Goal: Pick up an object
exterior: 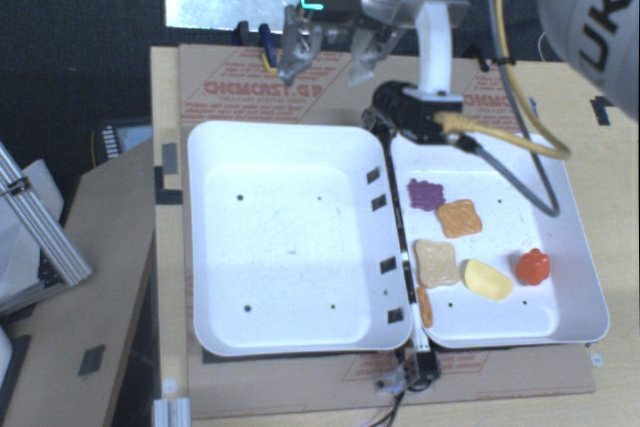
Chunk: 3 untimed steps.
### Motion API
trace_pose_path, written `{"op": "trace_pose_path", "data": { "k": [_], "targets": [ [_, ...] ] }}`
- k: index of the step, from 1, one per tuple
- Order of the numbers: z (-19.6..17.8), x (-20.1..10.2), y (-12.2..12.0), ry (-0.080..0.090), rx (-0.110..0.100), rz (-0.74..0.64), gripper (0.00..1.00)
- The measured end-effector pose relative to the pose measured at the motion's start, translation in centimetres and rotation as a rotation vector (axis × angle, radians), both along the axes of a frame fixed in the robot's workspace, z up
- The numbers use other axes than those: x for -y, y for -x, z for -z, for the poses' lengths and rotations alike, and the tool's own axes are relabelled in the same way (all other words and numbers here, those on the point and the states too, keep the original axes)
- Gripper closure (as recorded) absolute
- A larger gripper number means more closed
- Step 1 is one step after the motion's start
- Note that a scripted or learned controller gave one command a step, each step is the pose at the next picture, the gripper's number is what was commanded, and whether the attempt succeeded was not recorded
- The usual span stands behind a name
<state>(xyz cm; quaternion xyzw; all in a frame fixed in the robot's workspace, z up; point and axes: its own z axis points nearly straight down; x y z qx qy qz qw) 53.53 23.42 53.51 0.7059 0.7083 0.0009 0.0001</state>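
My gripper [327, 57] hangs high above the far edge of the bins, over the cardboard behind the left bin, its two fingers [296, 50] spread apart with nothing between them. In the right bin [570, 215] lie several small toy foods: a purple grape bunch [427, 194], an orange waffle-like piece [460, 218], a tan bread slice [437, 263], a yellow lemon-like piece [487, 279], a red pepper [533, 266] and a thin orange carrot-like piece [425, 306] against the divider. All lie well below and to the right of the gripper.
The left bin [285, 235] is bare white plastic. A black camera mount [410, 110] with a yellow cable [510, 137] hangs over the right bin's far edge. An aluminium rail [40, 225] stands at the left.
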Motion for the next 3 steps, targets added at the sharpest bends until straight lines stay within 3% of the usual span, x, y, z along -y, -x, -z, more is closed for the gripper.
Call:
{"op": "trace_pose_path", "data": {
  "k": [1, 2, 3],
  "targets": [
    [-1.2, 0.0, 0.0, -0.002, 0.003, -0.002, 1.0],
    [-2.3, 0.0, 0.0, -0.003, 0.004, -0.005, 1.0],
    [0.2, 0.0, -3.7, 0.002, -0.002, 0.003, 1.0]
  ]
}}
